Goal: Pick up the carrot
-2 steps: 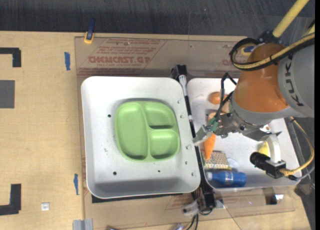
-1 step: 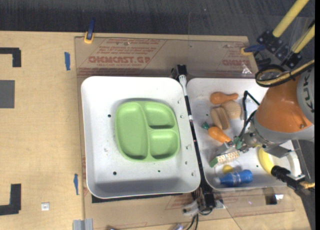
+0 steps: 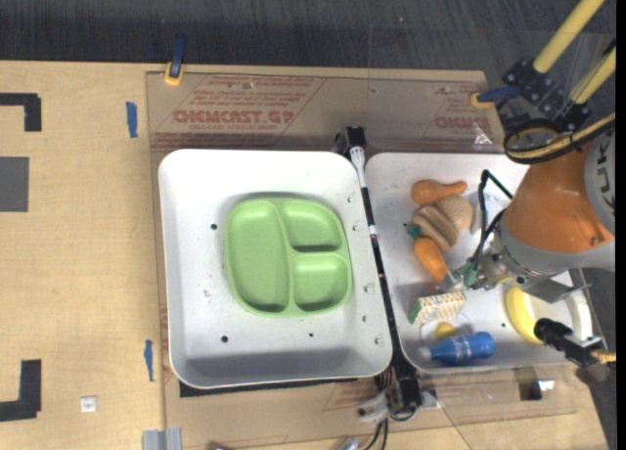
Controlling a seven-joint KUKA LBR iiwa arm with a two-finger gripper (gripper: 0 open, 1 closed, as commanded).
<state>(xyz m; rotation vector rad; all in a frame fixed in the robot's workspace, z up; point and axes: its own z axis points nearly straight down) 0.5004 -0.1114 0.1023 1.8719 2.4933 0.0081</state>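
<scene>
**Gripper low in the right bin, carrot not yet taken**

The carrot (image 3: 430, 258) lies in the right bin (image 3: 393, 205), toward its left wall, just below the hot dog (image 3: 439, 218) and above a pale wafer-like item (image 3: 437, 304). The gripper (image 3: 476, 270) hangs just to the carrot's right, near it but apart from it. Nothing shows between its tips, and whether it is open or closed cannot be told at this size. This looks like the approach step, judged from how things lie. The next move calls for shifting left to centre over the carrot, straddling its narrow width, and keeping clear of the hot dog crowding its upper end.
</scene>
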